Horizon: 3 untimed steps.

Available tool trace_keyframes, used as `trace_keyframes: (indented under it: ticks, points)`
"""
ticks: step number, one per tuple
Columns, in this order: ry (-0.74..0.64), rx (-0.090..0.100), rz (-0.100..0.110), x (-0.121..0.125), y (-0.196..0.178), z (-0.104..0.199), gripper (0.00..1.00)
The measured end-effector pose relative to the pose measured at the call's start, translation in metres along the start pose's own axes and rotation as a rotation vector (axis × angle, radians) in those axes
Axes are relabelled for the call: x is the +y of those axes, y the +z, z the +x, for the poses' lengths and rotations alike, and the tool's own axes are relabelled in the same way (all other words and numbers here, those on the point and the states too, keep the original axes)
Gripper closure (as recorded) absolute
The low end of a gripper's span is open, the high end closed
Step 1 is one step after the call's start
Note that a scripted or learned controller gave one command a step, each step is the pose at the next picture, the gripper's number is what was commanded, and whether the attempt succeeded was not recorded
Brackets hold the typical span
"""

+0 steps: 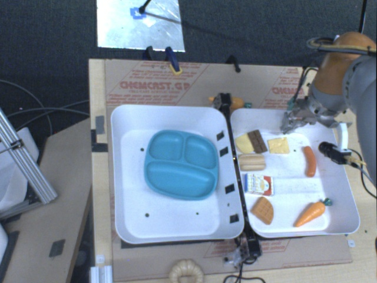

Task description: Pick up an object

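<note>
My gripper (290,124) hangs over the far edge of the right bin (347,208), just above a yellow cheese slice (278,145). Nothing shows between it and the bin floor. Lying in this bin are a brown chocolate bar (257,141) on a pale yellow piece (244,143), a tan bun (252,162), a small white and red carton (258,184), a waffle (263,210), an orange-red sausage (310,161) and a carrot (310,213).
The left bin (126,175) holds a blue divided plate (181,163). A black divider (233,158) runs between the bins. A yellow object (236,103) lies behind them, and a pale braided ring (187,271) sits at the bench's front edge.
</note>
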State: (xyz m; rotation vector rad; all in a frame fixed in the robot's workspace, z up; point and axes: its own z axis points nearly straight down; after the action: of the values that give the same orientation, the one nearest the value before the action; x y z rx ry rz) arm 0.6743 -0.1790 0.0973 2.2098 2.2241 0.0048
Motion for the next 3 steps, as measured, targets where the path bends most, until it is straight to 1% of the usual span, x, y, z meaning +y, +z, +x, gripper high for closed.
trace_keyframes:
  ticks: [1, 2, 3]
  points:
    - [0.001, 0.000, -0.001, 0.009, -0.063, -0.001, 1.00]
    - [0.000, 0.000, -0.001, 0.011, -0.128, -0.001, 1.00]
    - [0.000, 0.001, 0.002, 0.012, -0.128, -0.001, 1.00]
